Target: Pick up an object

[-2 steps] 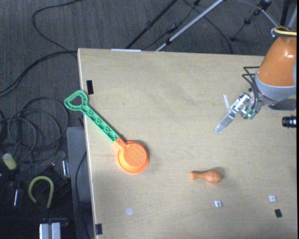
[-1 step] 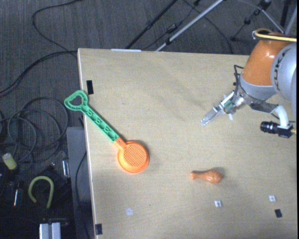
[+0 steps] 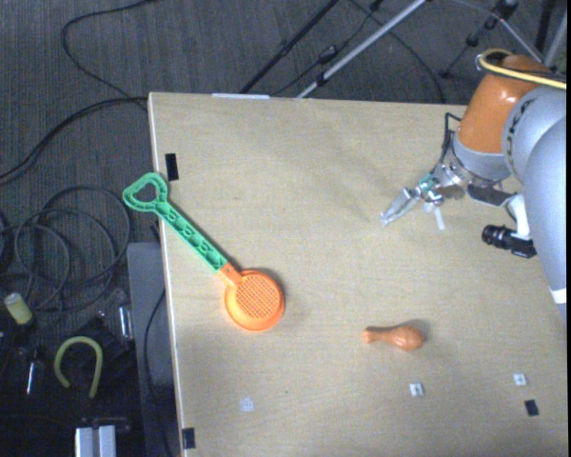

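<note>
Spread apart and holding nothing, the gripper (image 3: 411, 205) hangs at about two o'clock in the camera view, its thin pale fingers (image 3: 393, 211) pointing toward nine o'clock over bare tan board (image 3: 305, 160). Behind it, toward three o'clock, the arm (image 3: 538, 160) fills the side of the frame, grey with its orange band above the wrist. Nearest of the loose things is the small orange pear-shaped object (image 3: 397, 336), lying on its side at roughly five o'clock, well apart from the fingertips. Farther out, toward eight o'clock, lies the sieve spoon (image 3: 209, 253), its orange mesh head near the middle of the board and its green handle running up toward ten o'clock, the looped end poking past the board's edge. By my judgement the pick has not begun: no approach is lined up and every step of reach, descent, closing and lift remains. Room is generous between gripper and both objects; only the spoon's handle end sits at an edge.
</note>
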`<action>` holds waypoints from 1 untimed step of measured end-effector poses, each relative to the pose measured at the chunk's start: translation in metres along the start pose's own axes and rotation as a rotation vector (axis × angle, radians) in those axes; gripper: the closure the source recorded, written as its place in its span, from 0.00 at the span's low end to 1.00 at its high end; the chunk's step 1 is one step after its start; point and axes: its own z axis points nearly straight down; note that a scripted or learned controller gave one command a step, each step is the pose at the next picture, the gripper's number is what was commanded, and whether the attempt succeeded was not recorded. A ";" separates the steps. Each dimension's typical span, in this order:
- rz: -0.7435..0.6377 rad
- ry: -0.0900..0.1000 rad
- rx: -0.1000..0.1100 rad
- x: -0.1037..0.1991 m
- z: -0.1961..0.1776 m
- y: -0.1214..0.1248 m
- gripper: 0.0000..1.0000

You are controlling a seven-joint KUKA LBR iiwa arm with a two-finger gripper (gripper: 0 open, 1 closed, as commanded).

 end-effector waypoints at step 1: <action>-0.019 0.000 0.000 0.062 -0.001 0.020 0.00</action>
